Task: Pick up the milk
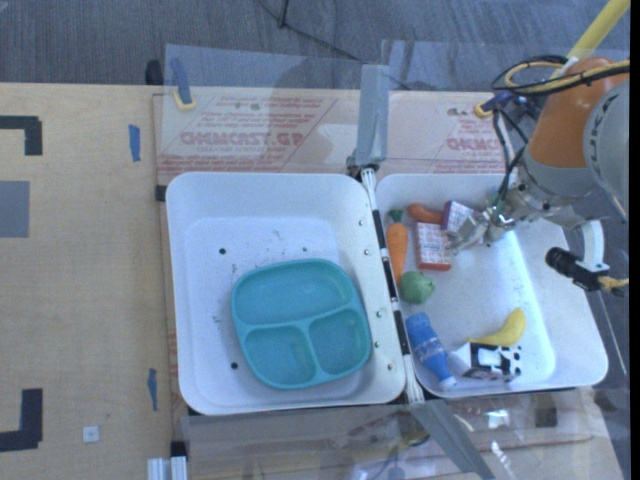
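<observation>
Milk (493, 361) is the little black-and-white box, spotted like a cow. It lies flat in the right bin (590, 368), far from the pincer (478, 228), down at the front side of the bin. The pincer is up near the back side. A yellow banana (507, 327) touches the milk on the side closer to the pincer. A blue bottle (430, 348) lies near the milk on its other side.

The pincer hangs low over the bin floor. I cannot tell if it is wide or narrow, because it is small and blurry here. A small shiny packet (458, 214) and a red and white box (433, 246) sit just beside the pincer. A carrot (397, 248) and a green fruit (417, 287) lie a bit further off. The milk is not in the pincer.

I think the job is at the very start: the arm has to go to the milk. Next, the pincer should lift a little, travel across the bare white floor toward the front of the bin, and stop right over the milk. It should open wide and come down on the box, and stay off the banana.
</observation>
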Robot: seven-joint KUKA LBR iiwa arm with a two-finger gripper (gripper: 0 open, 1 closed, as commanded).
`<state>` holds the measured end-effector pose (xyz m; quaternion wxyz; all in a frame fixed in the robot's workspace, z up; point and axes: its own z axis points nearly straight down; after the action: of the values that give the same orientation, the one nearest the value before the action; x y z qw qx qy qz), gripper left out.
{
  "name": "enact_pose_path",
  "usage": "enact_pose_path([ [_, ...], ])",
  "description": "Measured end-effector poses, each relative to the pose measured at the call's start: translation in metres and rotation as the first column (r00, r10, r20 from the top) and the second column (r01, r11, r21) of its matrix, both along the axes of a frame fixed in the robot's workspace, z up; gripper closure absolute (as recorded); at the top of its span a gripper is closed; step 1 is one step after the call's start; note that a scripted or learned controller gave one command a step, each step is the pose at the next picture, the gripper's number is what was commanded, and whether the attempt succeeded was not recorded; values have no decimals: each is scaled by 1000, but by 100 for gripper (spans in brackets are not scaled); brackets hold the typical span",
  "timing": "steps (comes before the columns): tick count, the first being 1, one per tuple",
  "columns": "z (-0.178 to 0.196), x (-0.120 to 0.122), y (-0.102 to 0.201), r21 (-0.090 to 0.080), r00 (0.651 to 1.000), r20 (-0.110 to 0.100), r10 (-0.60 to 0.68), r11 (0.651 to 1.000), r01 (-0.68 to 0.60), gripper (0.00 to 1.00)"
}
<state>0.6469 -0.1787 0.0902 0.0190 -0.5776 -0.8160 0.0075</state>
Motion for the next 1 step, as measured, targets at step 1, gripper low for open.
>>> enact_pose_path([
  [1, -2, -34, -27, -13, 997, 47, 64, 998, -64, 0],
])
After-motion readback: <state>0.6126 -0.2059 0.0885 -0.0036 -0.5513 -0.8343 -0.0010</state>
